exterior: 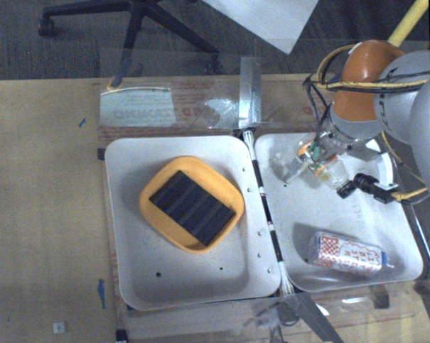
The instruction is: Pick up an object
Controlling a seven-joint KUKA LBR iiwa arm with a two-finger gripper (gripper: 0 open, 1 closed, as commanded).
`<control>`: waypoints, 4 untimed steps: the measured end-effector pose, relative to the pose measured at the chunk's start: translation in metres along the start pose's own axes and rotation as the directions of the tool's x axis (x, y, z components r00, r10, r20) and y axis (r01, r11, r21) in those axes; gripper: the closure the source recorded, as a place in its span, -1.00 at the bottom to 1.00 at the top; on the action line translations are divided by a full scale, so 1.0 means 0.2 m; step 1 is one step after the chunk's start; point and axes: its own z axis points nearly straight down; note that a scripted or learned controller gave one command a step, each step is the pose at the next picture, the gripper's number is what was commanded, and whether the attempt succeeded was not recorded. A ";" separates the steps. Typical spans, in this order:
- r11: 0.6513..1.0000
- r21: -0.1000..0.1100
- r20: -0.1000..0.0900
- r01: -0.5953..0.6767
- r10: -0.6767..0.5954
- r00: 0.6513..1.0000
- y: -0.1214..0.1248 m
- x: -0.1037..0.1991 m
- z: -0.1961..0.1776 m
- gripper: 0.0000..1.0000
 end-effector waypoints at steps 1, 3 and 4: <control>1.000 0.000 0.000 0.000 0.000 1.000 0.00 0.00 0.00 -1.00; 0.990 -0.008 -0.007 -0.137 0.137 0.990 -0.16 0.41 -0.49 -1.00; 0.998 -0.008 -0.006 -0.059 0.059 0.998 -0.21 0.39 -0.49 -1.00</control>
